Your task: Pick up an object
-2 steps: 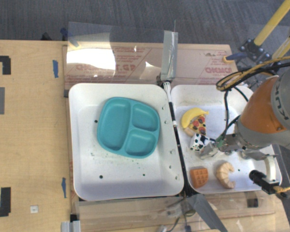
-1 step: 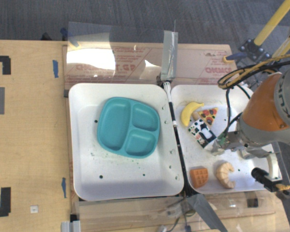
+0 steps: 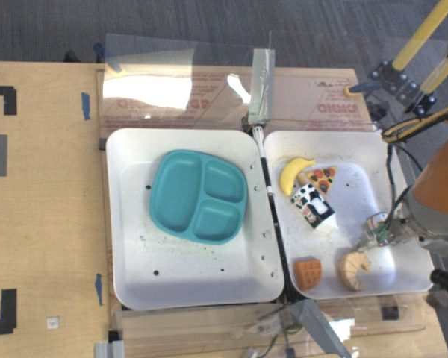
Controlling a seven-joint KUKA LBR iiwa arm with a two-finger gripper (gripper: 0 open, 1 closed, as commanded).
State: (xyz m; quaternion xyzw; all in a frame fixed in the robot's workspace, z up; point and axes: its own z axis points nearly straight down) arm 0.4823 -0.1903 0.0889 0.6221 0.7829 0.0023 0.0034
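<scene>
The croissant [image 3: 352,270] sits near the front of your right bin [image 3: 358,159], just beside the waffle [image 3: 308,273]; your gripper [image 3: 378,232] hangs just above it, jaw state impossible to tell

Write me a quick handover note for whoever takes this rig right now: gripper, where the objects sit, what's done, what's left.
Gripper: low over the right bin, near its right side, just above the croissant; nothing visibly held, finger state unclear.
Right bin: banana at top left, black-and-white patterned item just below it, waffle at the front edge.
Left bin: teal divided plate.
Done: no pick yet.
Left: grasp and lift one object; the croissant looks nearest.
</scene>
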